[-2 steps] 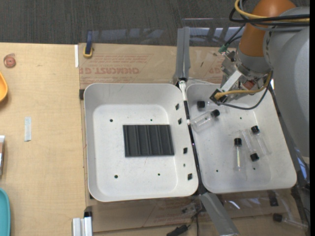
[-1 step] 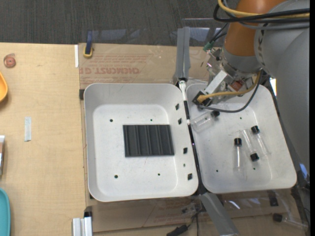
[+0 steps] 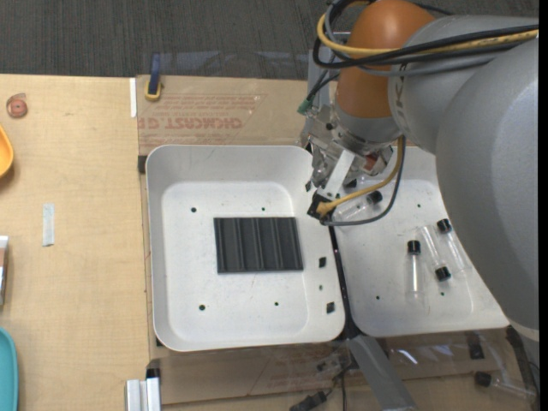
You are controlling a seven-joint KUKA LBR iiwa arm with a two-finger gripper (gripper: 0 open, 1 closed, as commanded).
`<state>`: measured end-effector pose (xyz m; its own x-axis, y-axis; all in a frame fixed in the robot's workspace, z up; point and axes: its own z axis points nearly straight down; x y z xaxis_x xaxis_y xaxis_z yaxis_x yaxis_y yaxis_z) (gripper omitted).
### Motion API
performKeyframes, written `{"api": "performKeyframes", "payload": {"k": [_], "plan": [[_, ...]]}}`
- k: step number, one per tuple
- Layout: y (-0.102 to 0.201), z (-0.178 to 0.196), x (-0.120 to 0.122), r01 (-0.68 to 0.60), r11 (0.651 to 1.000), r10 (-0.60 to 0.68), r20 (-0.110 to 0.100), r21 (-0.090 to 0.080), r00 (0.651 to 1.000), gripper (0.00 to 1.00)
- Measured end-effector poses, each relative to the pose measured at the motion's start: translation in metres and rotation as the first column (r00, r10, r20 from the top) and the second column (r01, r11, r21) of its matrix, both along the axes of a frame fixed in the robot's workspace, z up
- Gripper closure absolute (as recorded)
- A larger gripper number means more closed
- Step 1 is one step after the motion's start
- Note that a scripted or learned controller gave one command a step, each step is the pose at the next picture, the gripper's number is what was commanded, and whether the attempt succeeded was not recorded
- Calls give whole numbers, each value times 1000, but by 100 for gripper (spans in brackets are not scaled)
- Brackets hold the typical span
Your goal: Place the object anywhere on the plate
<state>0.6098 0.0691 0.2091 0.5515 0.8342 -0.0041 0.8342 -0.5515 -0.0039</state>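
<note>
A dark grey ribbed plate (image 3: pixel 258 244) lies flat in the middle of the left white bin (image 3: pixel 171 315). In the right white bin (image 3: pixel 377 315), clear plastic tubes with black caps (image 3: pixel 414 265) lie close together, one of them (image 3: pixel 445 248) just to the right. My gripper (image 3: pixel 325 176) hangs under the orange-banded wrist over the back edge where the two bins meet. It is above and to the right of the plate and well to the left of the tubes. I see nothing held in it.
Brown cardboard (image 3: pixel 214 114) lies behind the bins. A wooden table (image 3: pixel 68 229) spreads to the left, with an orange thing (image 3: pixel 4 157) and a teal thing (image 3: pixel 7 375) at its edge. The large grey arm covers the right bin's right side.
</note>
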Motion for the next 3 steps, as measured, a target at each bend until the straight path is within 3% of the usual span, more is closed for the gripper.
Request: {"api": "performKeyframes", "payload": {"k": [1,2,3], "plan": [[52,-21,-11,325,946,-325,-1,-3,946,100],[52,-21,-11,325,946,-325,0,-3,946,0],[108,-6,41,594,804,-594,5,0,804,0]]}}
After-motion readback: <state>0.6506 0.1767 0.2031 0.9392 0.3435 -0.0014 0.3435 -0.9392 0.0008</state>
